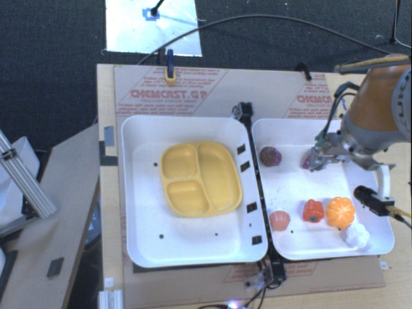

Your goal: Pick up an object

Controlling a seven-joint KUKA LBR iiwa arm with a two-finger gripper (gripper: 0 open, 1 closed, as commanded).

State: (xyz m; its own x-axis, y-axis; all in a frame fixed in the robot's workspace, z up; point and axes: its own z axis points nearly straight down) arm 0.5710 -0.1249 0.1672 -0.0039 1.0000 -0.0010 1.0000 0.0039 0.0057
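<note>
1. Camera view: the grey arm with its orange band enters from the right, its gripper low over the upper part of the right bin.
2. The fingers are small and blurred against the bin floor; how far they are open cannot be told, and nothing is visibly held between them.
3. A dark purple, berry-like toy lies just left of the gripper, apart from it, near the divider between the bins.
4. Below the gripper, toward the bin's near side, sit a red pepper and an orange pumpkin, close together.
5. A pink shell-shaped piece lies lower left of the gripper; a white lumpy object rests lower right, just beside the pumpkin.
6. Well left of the gripper, the left bin holds a yellow divided tray.
7. Both bins rest on a brown board printed with red lettering.
</note>
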